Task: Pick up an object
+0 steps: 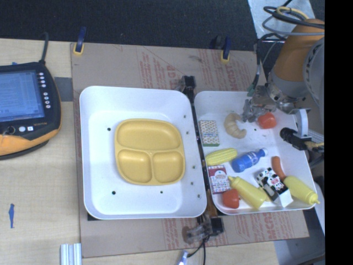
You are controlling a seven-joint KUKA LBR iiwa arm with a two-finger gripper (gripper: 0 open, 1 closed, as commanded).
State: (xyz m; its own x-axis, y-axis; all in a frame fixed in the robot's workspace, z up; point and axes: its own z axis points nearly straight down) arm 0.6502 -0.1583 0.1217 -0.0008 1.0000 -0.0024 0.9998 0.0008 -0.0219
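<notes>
The gripper [251, 110] hangs low in the upper part of the right bin [216, 99], right of centre in the frame, between a croissant [235, 125] and a red tomato [267, 120]. Whether it is spread or pinching, I cannot tell. It looks poised for a pick, though nothing shows in its grasp. More candidates crowd lower in that bin: corn [220, 156], a blue bottle [248, 159], mustard bottles. The left bin [96, 153] carries a yellow divided tray [149, 150], probably the drop side.

A robotics lab: a control tablet [25, 106] lies on the desk [38, 203], clamps [80, 40] pin cardboard [138, 65], and white bins [99, 203] hold toy food.
</notes>
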